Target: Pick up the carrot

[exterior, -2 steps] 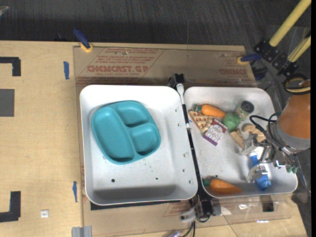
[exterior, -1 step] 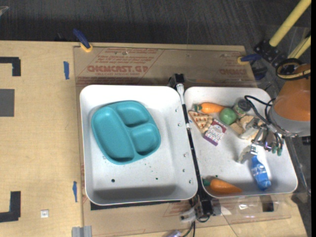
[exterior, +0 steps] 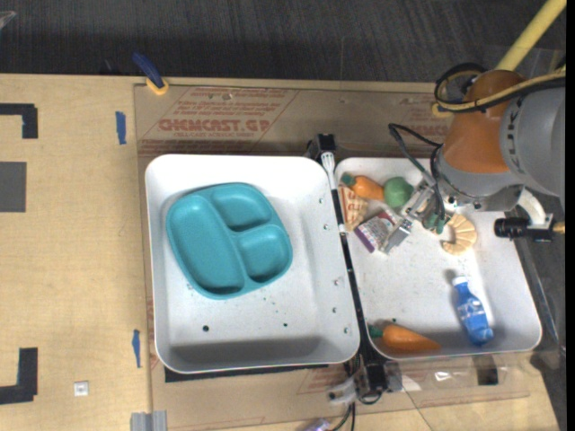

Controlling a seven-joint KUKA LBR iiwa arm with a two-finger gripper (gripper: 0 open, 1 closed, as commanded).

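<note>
Two carrots lie in the right bin (exterior: pixel 512 268). One carrot (exterior: pixel 365 187), orange with a green top, rests at the bin's far left corner beside a green round item (exterior: pixel 398 189). The other carrot (exterior: pixel 407 337) lies along the near wall, green end to the left. My gripper (exterior: pixel 426 211) hangs over the far half of the right bin, just right of the green item and about a hand's width right of the far carrot. Nothing shows clearly between its tips.
A purple-and-white packet (exterior: pixel 378 232) lies just left of and below the gripper. A tan ridged pastry-like piece (exterior: pixel 462 233) sits to its right. A blue bottle (exterior: pixel 472 311) lies near the front right. The left bin (exterior: pixel 171 330) holds a teal divided plate (exterior: pixel 228 238).
</note>
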